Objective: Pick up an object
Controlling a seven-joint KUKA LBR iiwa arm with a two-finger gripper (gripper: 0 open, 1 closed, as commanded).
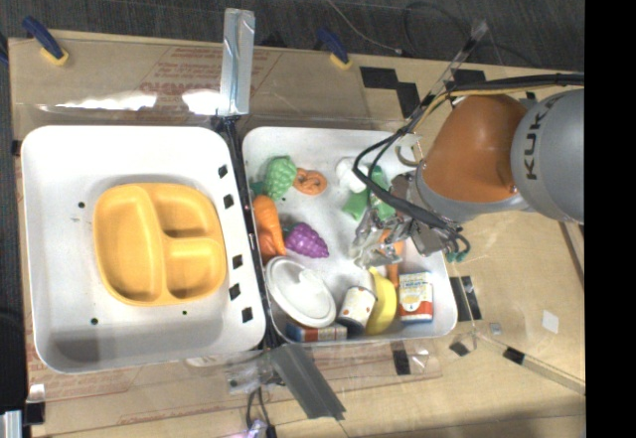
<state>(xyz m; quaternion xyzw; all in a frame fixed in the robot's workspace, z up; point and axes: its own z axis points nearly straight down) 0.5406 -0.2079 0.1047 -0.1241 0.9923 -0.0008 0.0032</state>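
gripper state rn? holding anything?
Gripper: low in the right bin among the toys; open or closed cannot be told, and no object shows between its fingers.

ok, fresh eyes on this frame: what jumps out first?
The big yellow divided tray sitting alone in the left bin. Next, the arm's orange band over the right bin, with the hand down among the clutter. That bin is crowded: purple grapes, an orange carrot, a white bowl and a banana packed close together.
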